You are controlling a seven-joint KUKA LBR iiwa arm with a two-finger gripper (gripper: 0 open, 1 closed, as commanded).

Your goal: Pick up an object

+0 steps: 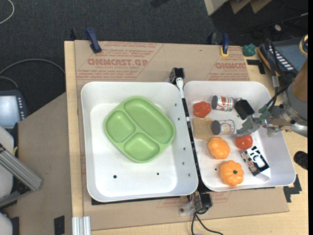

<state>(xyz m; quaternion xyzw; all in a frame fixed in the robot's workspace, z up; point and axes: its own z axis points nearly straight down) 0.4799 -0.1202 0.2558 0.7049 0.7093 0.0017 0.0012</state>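
Over the right shallow white plastic bin (279, 177) hangs the grey two-finger gripper (247, 127), just above a small red tomato-like ball (244, 142), presumably poised for a pick; whether the jaws are parted cannot be told.

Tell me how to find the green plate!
Look in the left white bin. The green divided plate lies near its middle, split into three compartments. Unlike the small orange and red toys in the right bin, it's big, flat and green.

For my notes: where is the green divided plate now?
The green divided plate lies in the left bin, near its middle, apart from the toys in the right bin.
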